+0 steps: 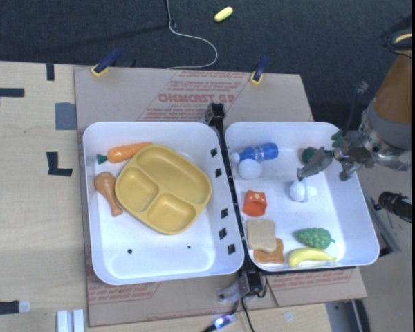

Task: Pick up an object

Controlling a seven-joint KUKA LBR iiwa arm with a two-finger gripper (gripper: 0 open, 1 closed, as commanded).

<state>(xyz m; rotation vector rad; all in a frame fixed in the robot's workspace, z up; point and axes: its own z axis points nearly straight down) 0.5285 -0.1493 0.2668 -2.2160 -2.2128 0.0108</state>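
I see the tabletop (28, 185) carrying a cardboard sheet (194, 95) with two shallow white bins on it side by side. The left bin (159, 261) holds a yellow divided tray (163, 188) near its middle, an orange carrot (128, 151) along the far edge, and a tan drumstick (108, 191) by the left wall, just beside the tray. The right bin (346, 216) holds the smaller pieces: a blue bottle (257, 151) near the far left corner with a white ball (249, 168) touching it, a red piece (255, 203) below those, a slice of bread (261, 234) on top of an orange-brown item (270, 254) at the near edge, green grapes (312, 238), a yellow banana (310, 256) by the near right corner, and a second white ball (300, 191) around the middle right.

The arm (394, 116) reaches in over the right bin's right wall, and the jaws (326, 164) hang just above that second white ball. They look spread apart, with nothing between them.

By my reading, the pick is not yet done: every item sits in a bin, and none is lifted. The nearest candidate is the white ball under the jaws. What remains is to come down around an object, close on it and raise it clear. A round ball could easily slip out of the pinch.
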